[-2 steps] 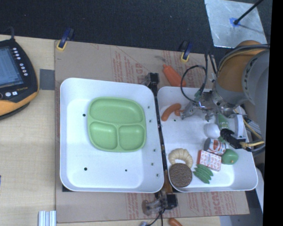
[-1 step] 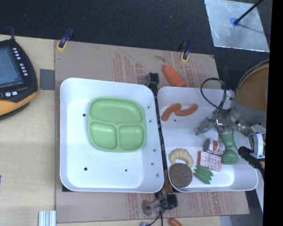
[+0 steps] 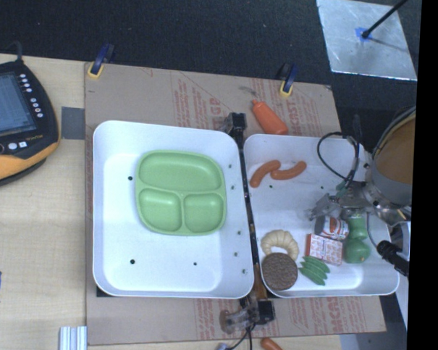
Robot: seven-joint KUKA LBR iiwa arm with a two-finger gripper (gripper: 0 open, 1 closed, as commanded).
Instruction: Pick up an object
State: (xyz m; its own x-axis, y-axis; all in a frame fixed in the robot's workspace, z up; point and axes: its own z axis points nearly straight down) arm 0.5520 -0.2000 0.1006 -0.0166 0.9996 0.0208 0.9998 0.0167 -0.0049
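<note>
The right bin (image 3: 278,151) holds several toy foods: an orange-brown sausage (image 3: 276,171), a cream croissant (image 3: 280,242), a dark round cookie (image 3: 279,270), a green pea pod (image 3: 315,270), a small red-and-white packet (image 3: 324,249), and a green bottle-like piece (image 3: 357,242). My gripper (image 3: 333,210) hangs low over the right side of that bin, just above a red-and-white carton (image 3: 333,226) and left of the green piece. Nothing is visibly held between its fingers.
The left bin (image 3: 108,224) carries a green divided plate (image 3: 180,192). An orange carrot toy (image 3: 268,118) lies on the cardboard behind the bins, and another orange piece (image 3: 276,349) lies in front. A teach pendant (image 3: 15,118) rests at the far left.
</note>
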